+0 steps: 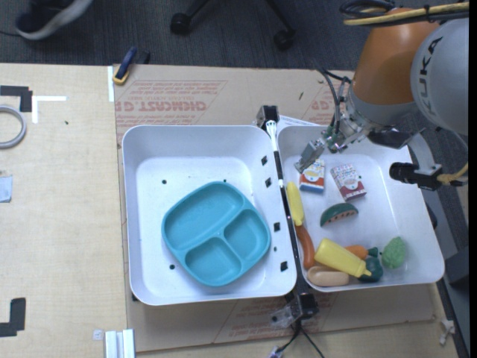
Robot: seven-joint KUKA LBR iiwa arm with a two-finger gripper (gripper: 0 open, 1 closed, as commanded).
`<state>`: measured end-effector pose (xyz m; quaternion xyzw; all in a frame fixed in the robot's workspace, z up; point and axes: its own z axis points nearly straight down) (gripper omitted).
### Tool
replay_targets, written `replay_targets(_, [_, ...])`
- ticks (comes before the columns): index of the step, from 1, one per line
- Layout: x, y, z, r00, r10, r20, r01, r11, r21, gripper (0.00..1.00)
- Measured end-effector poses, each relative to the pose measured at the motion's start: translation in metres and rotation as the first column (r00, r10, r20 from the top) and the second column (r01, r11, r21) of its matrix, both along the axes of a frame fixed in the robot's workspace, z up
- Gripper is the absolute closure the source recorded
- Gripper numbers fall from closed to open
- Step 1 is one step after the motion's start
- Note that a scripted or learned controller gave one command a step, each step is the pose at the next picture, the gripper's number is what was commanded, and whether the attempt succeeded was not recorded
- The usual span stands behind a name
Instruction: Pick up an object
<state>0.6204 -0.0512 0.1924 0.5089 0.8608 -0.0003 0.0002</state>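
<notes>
The cardboard sheet (171, 99) under the bins carries red printing that reads reversed and upside down; it lies well to the left of the gripper (320, 149) and cannot be made out with certainty. On the grey arm casing (440, 66), up and to the right of the gripper, large dark letters read "KU", cut off at the frame edge. Two small cartons (348, 181) just below the gripper bear printing too small to read.

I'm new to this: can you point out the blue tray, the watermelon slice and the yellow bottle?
blue tray (216, 233): camera view, its centre divider.
watermelon slice (339, 215): camera view, its middle.
yellow bottle (339, 257): camera view, its body.
</notes>
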Motion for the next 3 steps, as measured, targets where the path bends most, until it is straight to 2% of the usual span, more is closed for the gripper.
replay_targets(3, [0.0000, -0.0001, 0.0000, 1.000, 0.000, 0.000, 0.000, 1.000, 0.000, 0.00])
